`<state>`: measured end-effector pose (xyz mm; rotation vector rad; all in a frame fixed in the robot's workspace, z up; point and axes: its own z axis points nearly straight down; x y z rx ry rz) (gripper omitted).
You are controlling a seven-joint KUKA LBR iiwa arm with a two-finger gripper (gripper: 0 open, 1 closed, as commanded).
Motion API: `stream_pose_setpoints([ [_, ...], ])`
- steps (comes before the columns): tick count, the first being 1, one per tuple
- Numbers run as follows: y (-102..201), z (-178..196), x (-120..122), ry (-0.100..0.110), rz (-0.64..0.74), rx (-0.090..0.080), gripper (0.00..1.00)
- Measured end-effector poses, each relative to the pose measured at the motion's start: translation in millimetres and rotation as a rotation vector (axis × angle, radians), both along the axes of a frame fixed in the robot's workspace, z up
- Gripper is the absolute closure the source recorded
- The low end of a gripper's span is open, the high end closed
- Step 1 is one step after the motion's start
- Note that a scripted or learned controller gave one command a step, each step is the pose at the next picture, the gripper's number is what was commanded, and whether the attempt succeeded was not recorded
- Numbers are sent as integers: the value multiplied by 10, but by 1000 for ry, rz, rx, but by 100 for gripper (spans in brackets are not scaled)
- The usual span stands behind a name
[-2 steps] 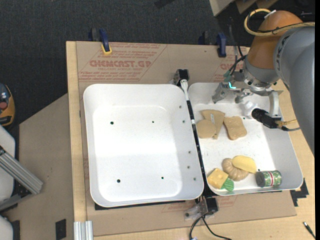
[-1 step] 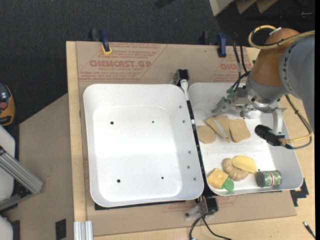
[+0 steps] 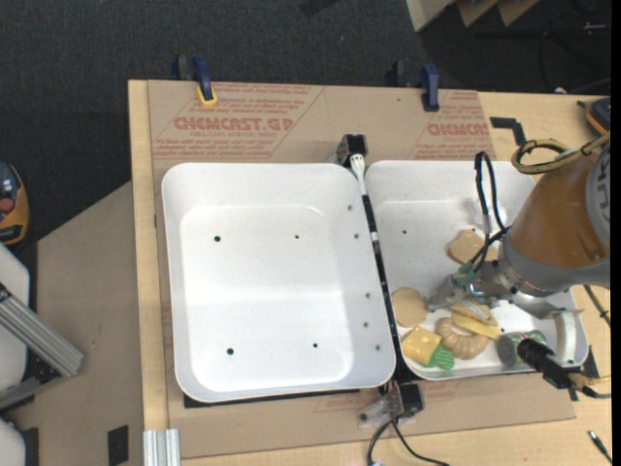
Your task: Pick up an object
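In the right bin (image 3: 408, 187), at its near end, we noted a small heap of pale food-like pieces: a tan round (image 3: 408, 306), a yellow wedge (image 3: 420, 344) with a green bit (image 3: 442, 359) against it, a beige lump (image 3: 464, 341), and another tan piece (image 3: 467, 246) further back in that bin. We judged them light, rigid and probably smooth plastic, likely to slip or skate on the bin floor. The round lay a little apart from the heap and seemed the cleanest target; we would take it across its narrow width. The gripper (image 3: 470, 286) sat low in that bin, just above the beige lump, under the orange-banded wrist (image 3: 558, 221). We could not tell how its tips stood, nor whether it touched or held anything.
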<state>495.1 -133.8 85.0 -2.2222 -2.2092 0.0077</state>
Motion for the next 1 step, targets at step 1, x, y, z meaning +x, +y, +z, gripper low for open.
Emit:
stream_pose_setpoints([
  [1,13,97,56,-11,4,-3,100],
])
